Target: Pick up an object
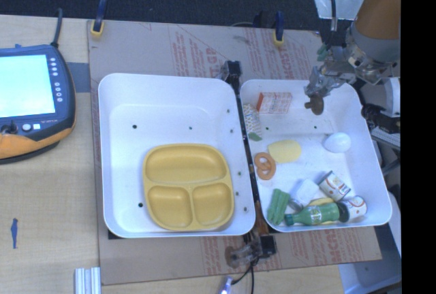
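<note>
White plastic walls frame our landmark, the right bin (368, 150), and everything we might lift lies inside it. Our gripper (315, 103) hangs above the bin's far end, near its back wall; we cannot tell how it is set, and we see nothing carried in it. Just left of the gripper lies a small red-and-white packet (274, 103). Toward the bin's middle rest a pale yellow lump (285, 150) and, nearer the right wall, a white egg-like piece (336, 143), each with bare floor around it. We judge these two the easiest targets: descend straight over one, centred, and close across its narrow side. A pretzel-shaped ring (264, 166) sits against the left wall, awkward to reach. At the bin's near end, a green bottle (315, 215), a green leafy piece (277, 206) and small cans (335, 186) crowd together, touching, so a grasp there risks fouling neighbours. Left of this bin, the other bin (122, 109) holds a yellow divided tray (187, 186).
</note>
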{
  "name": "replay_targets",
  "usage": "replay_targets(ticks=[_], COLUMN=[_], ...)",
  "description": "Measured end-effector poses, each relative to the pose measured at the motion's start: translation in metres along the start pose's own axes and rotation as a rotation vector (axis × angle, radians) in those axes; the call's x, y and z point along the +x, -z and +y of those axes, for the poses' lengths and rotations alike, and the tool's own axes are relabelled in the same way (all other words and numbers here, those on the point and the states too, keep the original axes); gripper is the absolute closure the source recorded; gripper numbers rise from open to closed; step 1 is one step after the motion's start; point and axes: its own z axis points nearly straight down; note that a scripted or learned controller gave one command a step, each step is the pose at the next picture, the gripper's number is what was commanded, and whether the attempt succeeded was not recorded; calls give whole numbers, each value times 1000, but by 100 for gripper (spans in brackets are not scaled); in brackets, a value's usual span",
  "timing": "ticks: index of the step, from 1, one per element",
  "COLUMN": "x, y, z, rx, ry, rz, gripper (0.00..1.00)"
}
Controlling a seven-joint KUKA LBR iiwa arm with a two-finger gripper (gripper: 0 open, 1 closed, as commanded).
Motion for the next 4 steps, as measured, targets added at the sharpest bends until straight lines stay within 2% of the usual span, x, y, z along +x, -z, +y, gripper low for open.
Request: replay_targets(ticks=[1, 2, 3, 4], x=[73, 130, 177, 139], y=[16, -6, -25, -36], z=[-18, -7, -41, -71], rx=[4, 6, 5, 5], ry=[1, 2, 3, 1], rz=[0, -2, -3, -3], gripper=[100, 100, 100, 100])
